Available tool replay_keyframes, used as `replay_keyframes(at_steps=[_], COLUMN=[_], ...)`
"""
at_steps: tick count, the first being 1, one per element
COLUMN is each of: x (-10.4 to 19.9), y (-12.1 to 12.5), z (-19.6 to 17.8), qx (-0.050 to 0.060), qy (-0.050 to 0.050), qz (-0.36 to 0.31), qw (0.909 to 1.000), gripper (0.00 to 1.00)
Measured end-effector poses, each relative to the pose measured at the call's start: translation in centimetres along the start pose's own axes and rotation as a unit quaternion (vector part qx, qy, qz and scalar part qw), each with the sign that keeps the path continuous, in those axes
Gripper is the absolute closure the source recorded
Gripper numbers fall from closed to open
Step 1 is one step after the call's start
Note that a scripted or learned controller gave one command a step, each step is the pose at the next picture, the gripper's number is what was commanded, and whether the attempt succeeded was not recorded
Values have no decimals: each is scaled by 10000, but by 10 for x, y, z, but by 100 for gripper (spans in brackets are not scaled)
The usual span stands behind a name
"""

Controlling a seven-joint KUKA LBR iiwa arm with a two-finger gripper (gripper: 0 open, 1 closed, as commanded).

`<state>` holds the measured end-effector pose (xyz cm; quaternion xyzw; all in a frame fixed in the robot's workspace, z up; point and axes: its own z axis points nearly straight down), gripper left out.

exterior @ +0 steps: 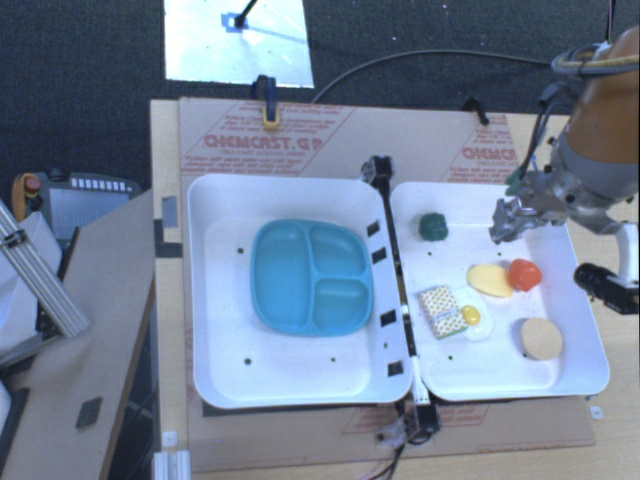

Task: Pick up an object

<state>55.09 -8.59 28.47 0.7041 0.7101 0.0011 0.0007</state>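
The left bin (215,298) holds a blue divided plate (310,276), lying flat near its middle with its two smaller compartments toward the right bin. The right bin (590,363) carries the small objects. The grey arm (600,128) with its orange band enters from the right, and its gripper (505,224) hangs over the upper part of the right bin, above and just left of the red object; whether it is wide or narrow cannot be told, and nothing shows between it.

Nearest the gripper lies a yellow oval piece (489,280), its long axis running left to right with a slight downward tilt toward the right, touching a red round piece (524,274) at that end. A tan disc (541,339) sits near the bin's lower right. A patterned block (438,310) lies diagonally, beside a fried-egg piece (473,320). A dark green lump (433,227) rests apart, upper left.
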Motion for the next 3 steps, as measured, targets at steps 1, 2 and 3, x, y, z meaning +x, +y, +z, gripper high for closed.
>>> replay_keyframes(at_steps=[1, 2, 3], x=[54, 116, 169], y=[-17, -29, -38], z=[5, 16, 26], qx=[7, 9, 7], qy=[6, 11, 7], qz=[-7, -12, -8], qw=[10000, 10000, 10000], gripper=[100, 100, 100])
